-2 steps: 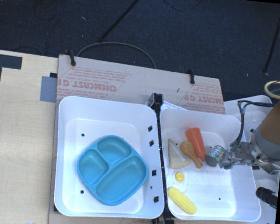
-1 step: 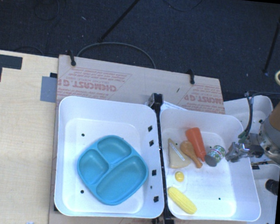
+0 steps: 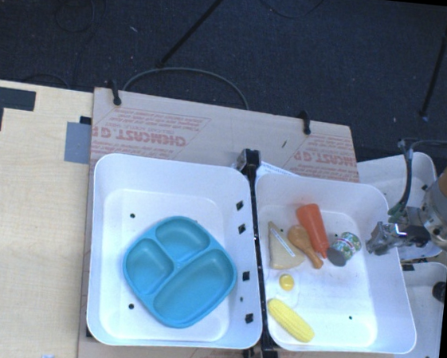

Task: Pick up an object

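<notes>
White bins sit side by side on the bench. A blue divided plate [image 3: 179, 270] lies in the left bin [image 3: 116, 202]. The right bin [image 3: 388, 313] holds a carrot [image 3: 312, 226], a corn cob [image 3: 290, 320], a tan wedge [image 3: 282, 251], a small yellow piece [image 3: 286, 282] and a small can [image 3: 344, 247]. The gripper [image 3: 384, 237] hangs at that bin's right rim, near the can; its spread cannot be told.

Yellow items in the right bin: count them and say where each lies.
2. A corn cob lies near the front edge of the right bin; a small round yellow piece sits just behind it. Others may be hidden under the pile.
</notes>
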`<state>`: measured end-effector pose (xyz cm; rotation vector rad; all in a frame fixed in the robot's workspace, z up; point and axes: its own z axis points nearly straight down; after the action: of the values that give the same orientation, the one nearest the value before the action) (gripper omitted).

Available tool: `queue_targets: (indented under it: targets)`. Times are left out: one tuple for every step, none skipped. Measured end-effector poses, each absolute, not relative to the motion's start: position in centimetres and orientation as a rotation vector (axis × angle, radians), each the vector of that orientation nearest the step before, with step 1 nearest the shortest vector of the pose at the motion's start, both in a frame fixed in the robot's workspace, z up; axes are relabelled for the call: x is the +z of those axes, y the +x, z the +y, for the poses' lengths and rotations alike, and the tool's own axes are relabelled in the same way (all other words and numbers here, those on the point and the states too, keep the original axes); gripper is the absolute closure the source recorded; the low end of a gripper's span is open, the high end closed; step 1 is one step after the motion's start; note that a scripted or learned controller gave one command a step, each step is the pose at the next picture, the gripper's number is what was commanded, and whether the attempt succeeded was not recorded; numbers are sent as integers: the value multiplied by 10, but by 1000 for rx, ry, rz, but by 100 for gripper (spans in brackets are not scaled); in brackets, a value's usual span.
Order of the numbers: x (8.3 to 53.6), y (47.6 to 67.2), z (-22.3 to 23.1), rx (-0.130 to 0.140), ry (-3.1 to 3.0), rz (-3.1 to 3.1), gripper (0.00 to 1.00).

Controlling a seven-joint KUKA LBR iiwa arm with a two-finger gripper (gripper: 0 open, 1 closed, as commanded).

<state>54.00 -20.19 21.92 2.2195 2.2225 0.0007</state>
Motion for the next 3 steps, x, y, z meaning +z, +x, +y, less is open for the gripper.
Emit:
queue_targets:
  targets:
    - [222,555,-161,0,2218,2228,100]
    - [219,563,-118,-1,2220,2229,100]
    - [223,588,-65,0,2217,2228,100]
